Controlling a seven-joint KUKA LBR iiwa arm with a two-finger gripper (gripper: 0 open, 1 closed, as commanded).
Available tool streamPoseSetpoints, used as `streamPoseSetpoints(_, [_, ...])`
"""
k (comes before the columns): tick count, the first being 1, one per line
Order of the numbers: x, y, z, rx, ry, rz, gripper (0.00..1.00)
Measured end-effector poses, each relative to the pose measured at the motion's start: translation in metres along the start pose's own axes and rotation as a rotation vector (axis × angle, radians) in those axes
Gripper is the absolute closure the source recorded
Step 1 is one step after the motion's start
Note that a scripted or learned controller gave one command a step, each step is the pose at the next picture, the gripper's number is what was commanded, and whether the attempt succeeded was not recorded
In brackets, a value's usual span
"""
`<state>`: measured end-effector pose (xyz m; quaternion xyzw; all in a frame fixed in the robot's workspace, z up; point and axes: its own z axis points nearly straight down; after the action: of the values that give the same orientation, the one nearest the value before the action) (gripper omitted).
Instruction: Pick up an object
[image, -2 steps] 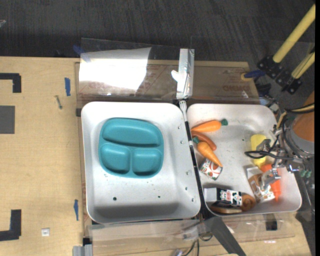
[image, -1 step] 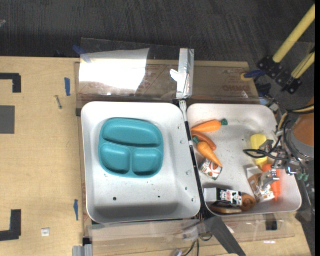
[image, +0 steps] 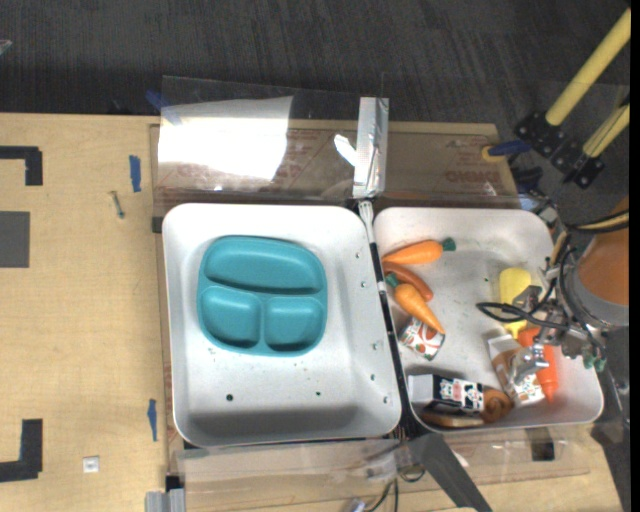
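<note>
The tool (image: 535, 322) hangs low over the right bin (image: 470, 228), near its right wall; its opening cannot be judged. Directly below it lies a crumpled packet (image: 522, 375). A yellow object (image: 513, 284) sits just beyond it, and carrots (image: 412, 254) lie farther left. The left bin (image: 200, 400) holds a teal divided plate (image: 263, 293).

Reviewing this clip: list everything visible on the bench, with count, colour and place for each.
Bins: 2, white, side by side on the bench.
Divided plate: 1, teal, left bin, toward its far side.
Carrots: 2 or 3, orange, right bin, near its left wall.
Yellow item: 1, right bin, right side; identity unclear.
Small packages: several, white, red and black, right bin's near half.
Arm: 1, grey with orange band, right edge.
Gripper: 1, dark, low over the right bin's clutter.
</note>
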<state>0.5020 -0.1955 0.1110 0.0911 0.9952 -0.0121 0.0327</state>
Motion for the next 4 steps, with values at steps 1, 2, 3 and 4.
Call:
streamPoseSetpoints(1, [-0.052,-0.002,0.006,-0.009,0.037,0.016,0.0])
streamPoseSetpoints(2, [-0.006,0.02,0.004,-0.018,0.019,0.145,0.0])
streamPoseSetpoints(3, [0.025,0.03,0.019,-0.012,0.052,0.158,0.0])
streamPoseSetpoints(4, [0.019,0.03,0.007,-0.012,0.036,0.157,1.0])
